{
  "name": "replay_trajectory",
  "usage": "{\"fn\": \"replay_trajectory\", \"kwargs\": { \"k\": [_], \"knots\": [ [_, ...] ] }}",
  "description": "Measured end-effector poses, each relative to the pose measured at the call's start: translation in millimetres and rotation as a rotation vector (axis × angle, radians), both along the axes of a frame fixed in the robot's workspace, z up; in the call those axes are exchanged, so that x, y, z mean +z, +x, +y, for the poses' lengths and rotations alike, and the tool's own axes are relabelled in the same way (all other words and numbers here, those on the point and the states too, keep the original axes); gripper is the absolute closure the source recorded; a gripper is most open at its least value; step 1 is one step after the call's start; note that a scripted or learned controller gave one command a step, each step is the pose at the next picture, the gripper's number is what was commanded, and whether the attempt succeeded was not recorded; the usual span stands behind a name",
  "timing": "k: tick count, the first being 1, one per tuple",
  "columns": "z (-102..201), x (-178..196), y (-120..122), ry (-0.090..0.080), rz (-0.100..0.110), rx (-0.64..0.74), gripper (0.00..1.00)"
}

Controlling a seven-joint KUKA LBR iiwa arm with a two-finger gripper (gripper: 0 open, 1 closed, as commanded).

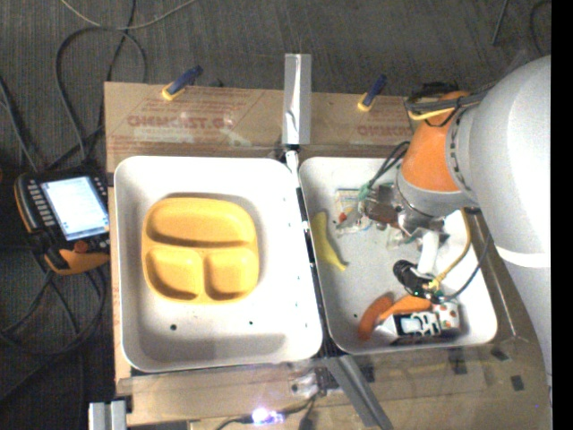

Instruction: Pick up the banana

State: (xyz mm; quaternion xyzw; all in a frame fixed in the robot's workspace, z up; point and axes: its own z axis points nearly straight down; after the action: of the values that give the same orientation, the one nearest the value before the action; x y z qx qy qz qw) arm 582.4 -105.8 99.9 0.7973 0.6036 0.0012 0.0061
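The banana (328, 243) is yellow and slim. It lies lengthwise along the left wall of the right bin (483, 330). My gripper (352, 209) hangs over the upper part of that bin, just right of the banana's far end and a short way above it. Nothing shows in its grasp. The grey arm with its orange band (430, 164) reaches in from the right.
An orange carrot-like piece (374, 315) and a small dark printed packet (421, 323) lie at the right bin's near edge. The left bin (134, 330) holds a yellow divided tray (203, 247). A tablet (70, 206) sits off the bench to the left.
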Motion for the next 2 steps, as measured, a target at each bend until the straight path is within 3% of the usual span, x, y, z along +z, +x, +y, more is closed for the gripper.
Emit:
{"fn": "replay_trajectory", "kwargs": {
  "k": [1, 2],
  "knots": [
    [-65.8, -8.1, 28.3, 0.014, 0.001, 0.189, 0.00],
    [-83.8, -9.8, 83.8, 0.041, 0.060, -0.037, 0.00]
  ]
}}
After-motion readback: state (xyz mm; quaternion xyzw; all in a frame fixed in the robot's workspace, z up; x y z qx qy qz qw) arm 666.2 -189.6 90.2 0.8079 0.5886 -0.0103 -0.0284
